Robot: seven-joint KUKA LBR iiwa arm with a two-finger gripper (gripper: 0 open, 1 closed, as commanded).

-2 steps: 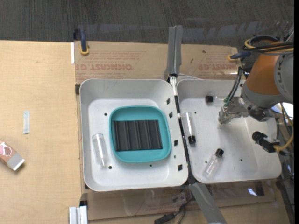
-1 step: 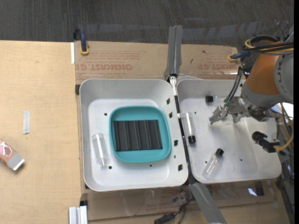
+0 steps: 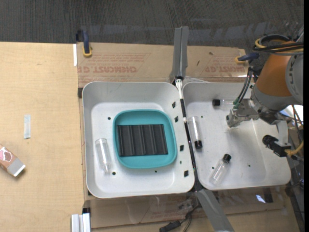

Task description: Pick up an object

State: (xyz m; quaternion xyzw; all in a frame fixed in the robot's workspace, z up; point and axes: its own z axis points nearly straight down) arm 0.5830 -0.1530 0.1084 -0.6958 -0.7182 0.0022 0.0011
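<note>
**Arm poised over the right bin, several small vials within reach**

The bench top of pale brown wood [image 3: 38, 91] carries a sheet of printed cardboard [image 3: 130, 64] at the back, probably laid there as a pad under the two bins. The left shallow white plastic bin [image 3: 96, 178] holds a teal rounded-rectangular tray with a dark ribbed insert [image 3: 143, 139], sitting near the middle; its smooth rim and grooved centre look rigid and too broad for a two-finger grasp. The right shallow white plastic bin [image 3: 251, 178] lies just beside the left one, the two divided by a grey metal bar [image 3: 180, 52].

The grey arm with its orange band [image 3: 273, 76] reaches in from the right, wrist angled down over the right bin's far half. Its gripper [image 3: 234, 120] hangs low near the bin floor; nothing is visible between its fingers, and whether they are spread or closed is too small to tell.

Candidate objects are small. A clear glass-like vial with a dark cap [image 3: 195, 133] lies along the right bin's left wall. A second clear vial with a black cap [image 3: 219, 168] rests tilted near the front. A tiny black cap-like piece [image 3: 216, 102] sits near the back, closest to the gripper. A clear capless tube [image 3: 102, 153] lies beside the teal tray in the left bin. All look smooth, round and prone to rolling.
</note>
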